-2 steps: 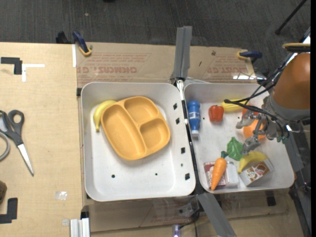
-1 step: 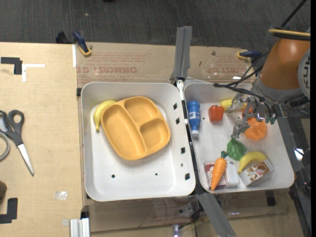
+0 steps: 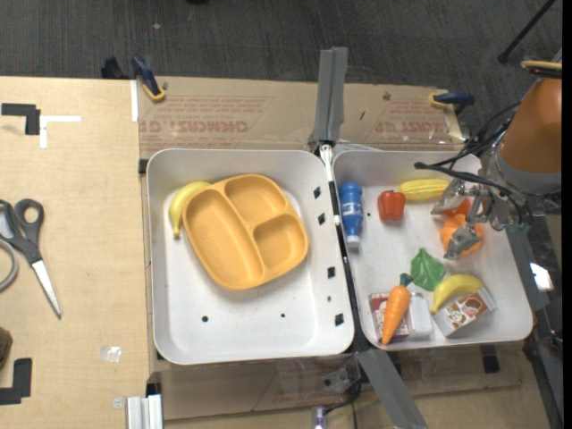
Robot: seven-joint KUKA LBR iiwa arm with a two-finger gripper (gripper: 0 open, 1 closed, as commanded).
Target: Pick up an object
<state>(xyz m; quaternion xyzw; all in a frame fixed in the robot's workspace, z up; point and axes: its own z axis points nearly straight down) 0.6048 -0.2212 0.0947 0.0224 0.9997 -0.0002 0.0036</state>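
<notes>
Gripper (image 3: pixel 465 226) low in right bin (image 3: pixel 518 333), by far wall, over orange toy (image 3: pixel 454 232) — you can't tell whether toy is actually held. Corn (image 3: pixel 423 189) and red pepper (image 3: pixel 391 205) just beside it, so little room that side. You have open floor toward blue bottle (image 3: pixel 350 211). Left bin (image 3: pixel 161 266) holds yellow tray (image 3: pixel 243 231), with banana (image 3: pixel 183 204) at its edge.
</notes>
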